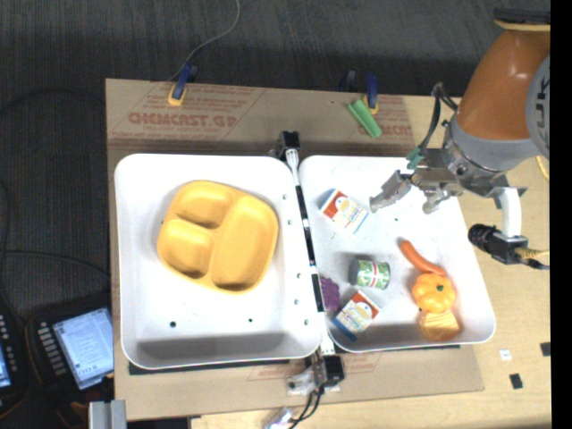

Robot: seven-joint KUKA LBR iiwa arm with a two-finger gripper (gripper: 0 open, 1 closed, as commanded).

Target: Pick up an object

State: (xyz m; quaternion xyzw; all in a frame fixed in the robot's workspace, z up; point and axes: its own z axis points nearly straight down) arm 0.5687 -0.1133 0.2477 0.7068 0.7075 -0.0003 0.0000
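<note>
Gripper spread and holding nothing above right bin, small carton just left, carrot below.

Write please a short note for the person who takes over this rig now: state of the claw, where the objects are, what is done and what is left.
Claw: open, holding nothing, above the upper part of the right bin.
Right bin: small carton nearest the claw, green can in the middle, second carton and a purple item by the left wall, carrot and orange toy at the right.
Left bin: yellow compartment tray.
Done: no object picked yet.
Left: descend, close on one object, lift.
</note>
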